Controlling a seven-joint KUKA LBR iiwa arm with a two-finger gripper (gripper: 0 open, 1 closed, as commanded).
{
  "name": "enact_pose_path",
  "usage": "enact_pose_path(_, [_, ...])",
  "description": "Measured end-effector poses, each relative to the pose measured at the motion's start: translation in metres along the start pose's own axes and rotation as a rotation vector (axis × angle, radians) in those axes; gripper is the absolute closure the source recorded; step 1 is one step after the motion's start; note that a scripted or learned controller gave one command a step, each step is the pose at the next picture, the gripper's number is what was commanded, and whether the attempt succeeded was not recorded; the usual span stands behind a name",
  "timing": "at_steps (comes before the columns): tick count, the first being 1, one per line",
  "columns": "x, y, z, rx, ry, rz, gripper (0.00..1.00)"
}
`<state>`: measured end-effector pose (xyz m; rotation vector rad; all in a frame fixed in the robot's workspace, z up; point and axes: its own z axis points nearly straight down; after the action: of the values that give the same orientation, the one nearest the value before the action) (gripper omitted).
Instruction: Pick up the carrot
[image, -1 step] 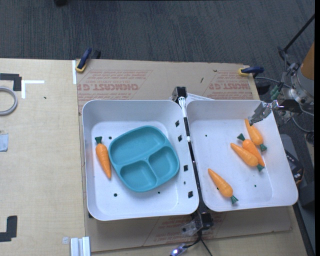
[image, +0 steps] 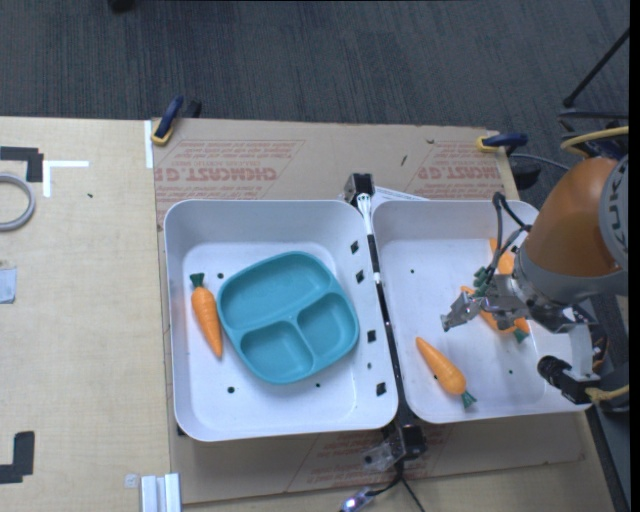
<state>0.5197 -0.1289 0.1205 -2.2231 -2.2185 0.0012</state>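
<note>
Three carrots show. One carrot (image: 207, 316) lies in the left bin (image: 180, 380), between its left wall and a teal divided plate (image: 288, 316). A second carrot (image: 442, 367) lies loose in the right bin (image: 420, 240), near the front, with its green end pointing to the front right. My gripper (image: 463, 310) hangs low over the right bin's middle, just above and to the right of that carrot. A third carrot (image: 497, 319) lies partly hidden under the gripper's body, its green tip at the right.
The arm's orange band (image: 575, 225) and grey wrist cover the right bin's right side. The teal plate takes up most of the left bin. Clamps hold the brown cardboard sheet (image: 260, 165) at its back corners. A dark cable (image: 385, 480) runs along the front edge.
</note>
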Motion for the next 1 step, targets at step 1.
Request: enact_pose_path(1, [0.0345,-0.0248,0.0285,0.001,0.001,0.000,0.00])
